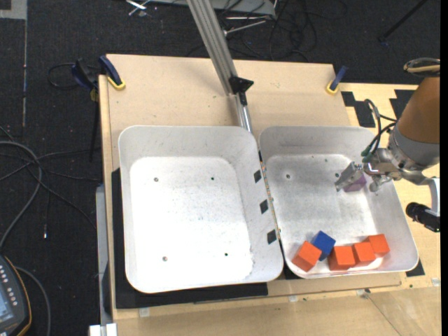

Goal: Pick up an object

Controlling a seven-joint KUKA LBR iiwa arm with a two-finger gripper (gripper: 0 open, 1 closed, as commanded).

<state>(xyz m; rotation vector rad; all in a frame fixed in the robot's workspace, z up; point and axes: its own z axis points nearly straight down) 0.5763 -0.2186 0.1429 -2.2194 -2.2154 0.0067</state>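
Wooden bench point(294, 79), right bin point(308, 145) holding orange blocks point(353, 252), blue cube point(323, 242), gripper point(358, 179) state unclear

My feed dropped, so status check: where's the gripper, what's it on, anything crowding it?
Gripper low in right bin, at a purple object; hold unconfirmed. Orange blocks and blue block at near wall, apart.

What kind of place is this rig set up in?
Probably a robotics lab. Two white bins sit on a clamped plywood bench, coloured blocks lie in the right bin, and loose cables trail over the dark carpet.
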